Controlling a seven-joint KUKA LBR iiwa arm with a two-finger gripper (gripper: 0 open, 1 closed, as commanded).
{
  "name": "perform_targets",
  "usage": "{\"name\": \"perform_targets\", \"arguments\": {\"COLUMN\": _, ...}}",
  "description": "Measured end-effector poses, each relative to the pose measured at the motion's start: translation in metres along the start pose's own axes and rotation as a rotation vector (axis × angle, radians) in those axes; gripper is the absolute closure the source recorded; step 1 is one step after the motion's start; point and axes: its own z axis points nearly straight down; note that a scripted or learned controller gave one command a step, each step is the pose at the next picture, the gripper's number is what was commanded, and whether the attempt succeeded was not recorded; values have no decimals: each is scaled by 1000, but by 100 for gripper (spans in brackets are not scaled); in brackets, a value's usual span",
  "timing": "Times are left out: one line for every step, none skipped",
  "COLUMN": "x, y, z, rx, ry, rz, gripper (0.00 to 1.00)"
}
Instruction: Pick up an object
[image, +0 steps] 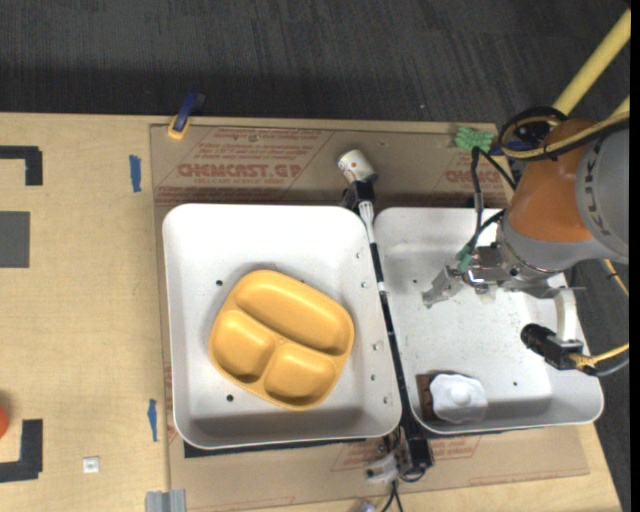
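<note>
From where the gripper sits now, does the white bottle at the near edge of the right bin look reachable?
Probably yes. The gripper hangs over the right bin, the same bin as the white bottle, and bare bin floor lies between them.

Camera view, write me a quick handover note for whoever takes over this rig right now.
Claw: over the right bin, in its upper half, nothing visibly between its fingers; open or shut is unclear from here.
Things: yellow divided tray lies in the left bin, about centre. Small white bottle-like item sits at the right bin's near-left corner.
Done: nothing picked up.
Left: choose an object, grasp it and lift it. The white item is likely the closer target.
</note>
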Motion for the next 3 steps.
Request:
{"name": "perform_targets", "arguments": {"x": -45, "y": 84, "z": 53, "rx": -2, "ry": -1, "rz": -160, "gripper": 0}}
{"name": "perform_targets", "arguments": {"x": 0, "y": 27, "z": 53, "rx": -1, "ry": 1, "rz": -192, "gripper": 0}}
{"name": "perform_targets", "arguments": {"x": -17, "y": -64, "z": 51, "rx": 3, "ry": 1, "rz": -75, "gripper": 0}}
